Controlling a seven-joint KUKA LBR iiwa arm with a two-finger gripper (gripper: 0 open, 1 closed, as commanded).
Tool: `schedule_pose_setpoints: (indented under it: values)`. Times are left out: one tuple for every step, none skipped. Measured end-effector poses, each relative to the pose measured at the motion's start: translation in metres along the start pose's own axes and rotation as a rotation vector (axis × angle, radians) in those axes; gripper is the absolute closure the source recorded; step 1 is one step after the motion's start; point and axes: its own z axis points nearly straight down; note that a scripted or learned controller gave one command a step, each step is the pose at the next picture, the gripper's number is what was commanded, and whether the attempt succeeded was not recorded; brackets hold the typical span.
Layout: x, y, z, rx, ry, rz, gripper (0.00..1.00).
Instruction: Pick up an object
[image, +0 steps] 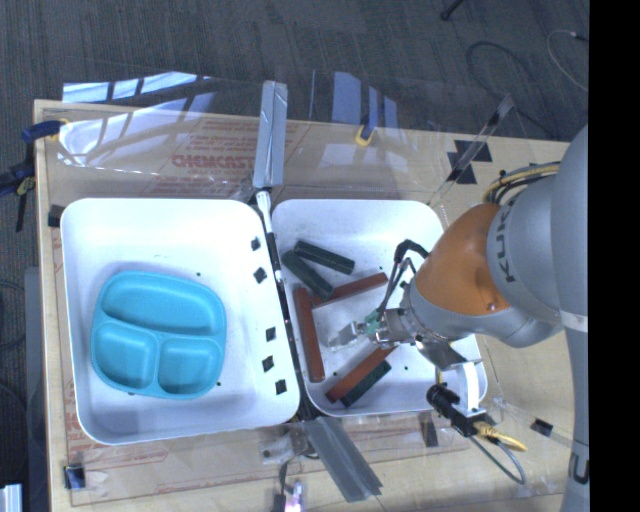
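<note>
The right bin (440, 225) holds several loose bars. Two dark green bars (324, 257) lie near its back left. A brown bar (347, 290) runs at a slant through the middle, and a long brown bar (308, 335) lies along the left wall. A brown and a dark bar (360, 375) rest side by side near the front. My gripper (358, 331) is low inside this bin, just above the front pair and beside the long brown bar. The orange wrist band (460, 270) hides part of the bin floor behind it.
The left bin (75, 260) holds a blue compartment tray (158, 333). A ridge with black clips (270, 300) divides the two bins. A metal rail (270, 130) stands behind them, and cables trail at the front right (490, 432).
</note>
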Motion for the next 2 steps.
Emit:
schedule_pose_setpoints:
  values:
    - [0.0000, 0.0000, 0.0000, 0.000, 0.000, 0.000, 0.00]
    - [0.0000, 0.0000, 0.0000, 0.000, 0.000, 0.000, 0.00]
